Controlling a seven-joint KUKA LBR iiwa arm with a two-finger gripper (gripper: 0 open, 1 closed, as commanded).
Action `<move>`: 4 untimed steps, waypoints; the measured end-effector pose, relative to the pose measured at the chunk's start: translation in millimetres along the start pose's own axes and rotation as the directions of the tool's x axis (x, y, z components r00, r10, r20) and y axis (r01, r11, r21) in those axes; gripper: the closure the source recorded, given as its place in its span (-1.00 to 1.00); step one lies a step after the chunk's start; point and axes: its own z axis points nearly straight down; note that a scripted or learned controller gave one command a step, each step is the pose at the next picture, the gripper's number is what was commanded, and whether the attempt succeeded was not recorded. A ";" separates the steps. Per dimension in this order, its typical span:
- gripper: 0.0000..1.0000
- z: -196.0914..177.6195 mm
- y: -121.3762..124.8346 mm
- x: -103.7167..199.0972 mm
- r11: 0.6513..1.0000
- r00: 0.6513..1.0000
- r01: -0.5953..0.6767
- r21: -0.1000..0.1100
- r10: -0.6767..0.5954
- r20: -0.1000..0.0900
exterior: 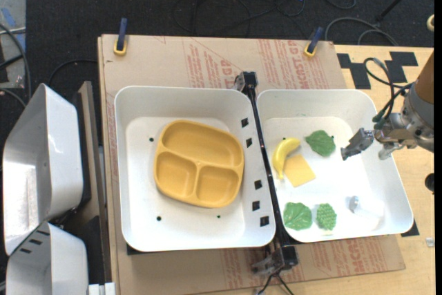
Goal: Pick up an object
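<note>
Right bin (387, 169): banana (284, 152), cheese (299, 170), three greens | gripper (357, 145) released beside upper green (320, 142)

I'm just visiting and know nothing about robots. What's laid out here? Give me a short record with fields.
left bin: holds a yellow plastic tray with three compartments
right bin: holds a yellow banana, a flat yellow square piece, three green leafy toy pieces, and a small greyish object
gripper: above the right bin's right side, near the upper green piece
held: nothing seen between the fingers
</note>
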 end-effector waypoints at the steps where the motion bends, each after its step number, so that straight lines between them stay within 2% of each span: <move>1: -1.00 -4.3 2.0 0.4 1.000 1.000 0.003 -0.009 -0.003 0.002; 2: -1.00 43.9 -0.6 7.9 1.000 1.000 0.001 -0.004 -0.001 0.000; 3: -1.00 105.9 4.5 2.5 1.000 1.000 -0.001 -0.003 0.001 0.000; 4: -1.00 154.2 5.6 2.6 1.000 1.000 -0.001 -0.010 0.001 0.002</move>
